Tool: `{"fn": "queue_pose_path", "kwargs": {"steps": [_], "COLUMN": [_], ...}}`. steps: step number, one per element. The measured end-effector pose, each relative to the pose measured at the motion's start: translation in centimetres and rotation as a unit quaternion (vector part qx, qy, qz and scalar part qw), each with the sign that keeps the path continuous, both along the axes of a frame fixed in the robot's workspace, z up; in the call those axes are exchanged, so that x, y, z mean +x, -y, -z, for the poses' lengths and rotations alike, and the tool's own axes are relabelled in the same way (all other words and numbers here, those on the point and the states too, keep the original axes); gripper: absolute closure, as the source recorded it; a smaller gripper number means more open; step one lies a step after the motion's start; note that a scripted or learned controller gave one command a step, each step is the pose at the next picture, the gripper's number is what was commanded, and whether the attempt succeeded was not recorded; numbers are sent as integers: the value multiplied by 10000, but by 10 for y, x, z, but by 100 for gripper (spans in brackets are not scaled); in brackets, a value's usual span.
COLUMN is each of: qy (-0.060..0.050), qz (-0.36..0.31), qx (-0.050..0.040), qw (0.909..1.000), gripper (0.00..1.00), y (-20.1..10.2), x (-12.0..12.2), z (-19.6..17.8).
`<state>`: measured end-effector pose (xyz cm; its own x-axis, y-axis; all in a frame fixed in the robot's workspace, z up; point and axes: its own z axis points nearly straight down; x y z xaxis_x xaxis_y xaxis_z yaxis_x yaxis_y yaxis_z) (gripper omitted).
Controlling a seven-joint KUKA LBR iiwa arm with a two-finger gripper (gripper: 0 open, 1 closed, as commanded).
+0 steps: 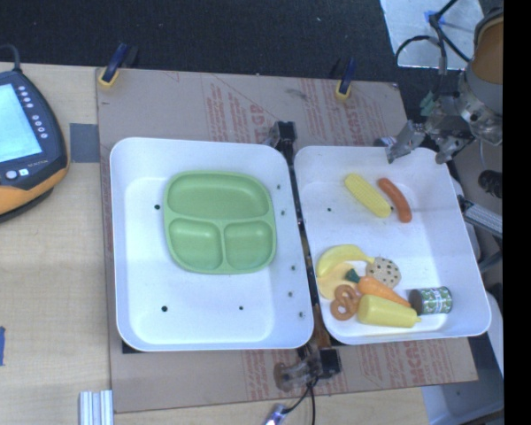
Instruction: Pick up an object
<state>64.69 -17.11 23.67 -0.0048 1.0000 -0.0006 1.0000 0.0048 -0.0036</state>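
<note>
The right bin (442, 237) holds the toy food. A yellow corn cob (367, 195) and a red-orange sausage (395, 199) lie side by side near its far end. At its near end a banana (341, 261), a speckled cookie (385, 271), a carrot (382, 289), a pretzel (344, 302), a yellow wedge (387, 312) and a small green can (432, 301) are bunched together. My gripper (423, 149) hangs over the bin's far right rim, beyond the sausage. Its fingers are open with nothing between them.
A green divided plate (221, 221) lies in the left bin (142, 308). A teach pendant (13, 144) rests on the bench at the far left. Two clamps (115, 65) (342, 82) pin the cardboard sheet at its back edge. Cables hang at the upper right.
</note>
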Motion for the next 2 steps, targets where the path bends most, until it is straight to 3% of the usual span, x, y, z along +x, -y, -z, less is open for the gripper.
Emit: {"fn": "queue_pose_path", "kwargs": {"steps": [1,2], "qy": [54,62], "qz": [7,-7], "qx": [-12,-9], "qw": [10000,10000], "gripper": [0,100], "y": [17,17], "x": [12,13], "z": [129,118]}}
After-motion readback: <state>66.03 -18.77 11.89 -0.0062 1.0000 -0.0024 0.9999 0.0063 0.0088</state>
